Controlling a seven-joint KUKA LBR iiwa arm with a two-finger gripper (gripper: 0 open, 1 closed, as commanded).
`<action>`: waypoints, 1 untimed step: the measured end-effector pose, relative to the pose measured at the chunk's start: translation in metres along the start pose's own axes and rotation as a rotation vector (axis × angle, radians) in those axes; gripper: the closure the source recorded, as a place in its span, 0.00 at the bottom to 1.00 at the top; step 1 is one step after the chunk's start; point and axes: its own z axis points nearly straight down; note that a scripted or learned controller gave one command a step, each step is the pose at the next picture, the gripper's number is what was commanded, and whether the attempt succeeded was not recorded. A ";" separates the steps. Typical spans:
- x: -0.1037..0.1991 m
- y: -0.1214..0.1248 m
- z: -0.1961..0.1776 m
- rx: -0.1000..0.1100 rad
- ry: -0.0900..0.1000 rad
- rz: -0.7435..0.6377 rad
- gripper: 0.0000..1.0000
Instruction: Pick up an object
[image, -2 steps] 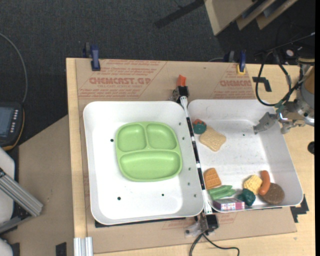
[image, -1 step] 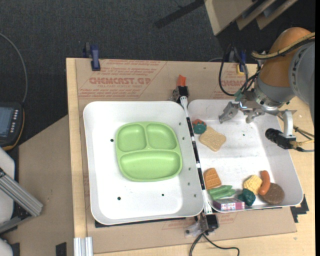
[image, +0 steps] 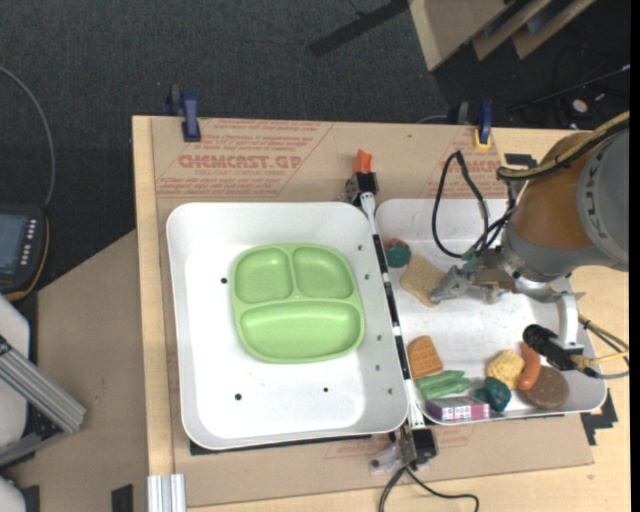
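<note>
— While the arm (image: 570, 215) reaches over the right bin (image: 450, 222), where are its jaws?
— Low beside a tan bread slice (image: 422, 281) near that bin's left wall; open or closed, I cannot tell.
— And the left bin (image: 200, 330)?
— It carries a green divided plate (image: 296, 302).

Tan tabletop (image: 300, 150) looked like matt paper-faced board printed with red lettering. Two shallow white bins (image: 200, 330) appeared smooth, slightly glossy plastic. Green three-compartment plate (image: 297, 302) was smooth, satin plastic. Orange band on the arm (image: 550, 205) showed a glossy sheen.
</note>
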 end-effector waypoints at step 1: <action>-0.063 0.083 -0.030 -0.012 -0.008 -0.004 0.00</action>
